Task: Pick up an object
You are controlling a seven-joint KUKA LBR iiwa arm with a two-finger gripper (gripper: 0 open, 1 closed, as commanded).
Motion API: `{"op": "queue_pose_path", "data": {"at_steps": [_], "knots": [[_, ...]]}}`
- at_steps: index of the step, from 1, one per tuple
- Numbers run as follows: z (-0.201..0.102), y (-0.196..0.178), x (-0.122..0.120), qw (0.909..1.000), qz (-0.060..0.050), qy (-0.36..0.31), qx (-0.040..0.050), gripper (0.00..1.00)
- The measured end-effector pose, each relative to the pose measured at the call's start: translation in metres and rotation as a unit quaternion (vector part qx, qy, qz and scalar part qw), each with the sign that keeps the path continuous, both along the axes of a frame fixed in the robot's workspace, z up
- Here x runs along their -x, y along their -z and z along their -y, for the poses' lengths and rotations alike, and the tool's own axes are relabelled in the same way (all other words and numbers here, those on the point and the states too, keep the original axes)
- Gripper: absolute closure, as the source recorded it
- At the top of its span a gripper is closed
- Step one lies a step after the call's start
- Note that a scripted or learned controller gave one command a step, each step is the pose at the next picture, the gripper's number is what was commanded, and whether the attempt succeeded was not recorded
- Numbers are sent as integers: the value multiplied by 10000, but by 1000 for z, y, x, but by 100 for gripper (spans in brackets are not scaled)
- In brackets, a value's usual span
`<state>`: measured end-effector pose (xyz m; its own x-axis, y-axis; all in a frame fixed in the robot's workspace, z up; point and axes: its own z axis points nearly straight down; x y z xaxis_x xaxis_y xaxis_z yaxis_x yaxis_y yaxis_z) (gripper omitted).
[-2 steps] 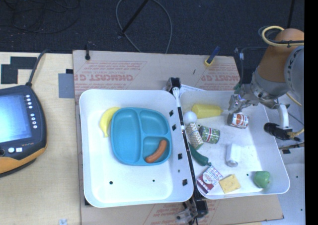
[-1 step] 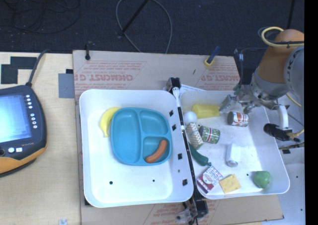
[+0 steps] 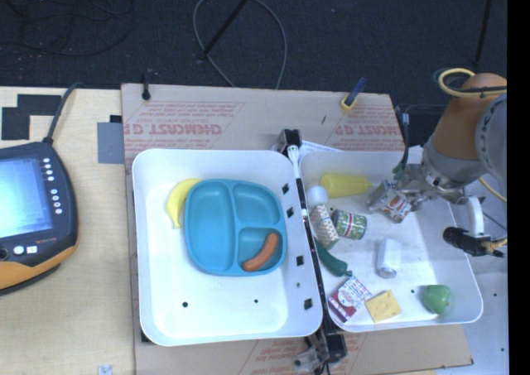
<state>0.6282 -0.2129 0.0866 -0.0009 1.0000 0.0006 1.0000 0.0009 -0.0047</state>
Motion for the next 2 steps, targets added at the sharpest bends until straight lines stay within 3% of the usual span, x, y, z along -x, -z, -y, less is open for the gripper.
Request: {"op": "queue_pose_path", "data": {"at_steps": [1, 2], "knots": [[1, -12, -1, 10000, 10, 8, -1, 100], [-60, -116, -2, 10000, 35, -14, -2, 100]]}}
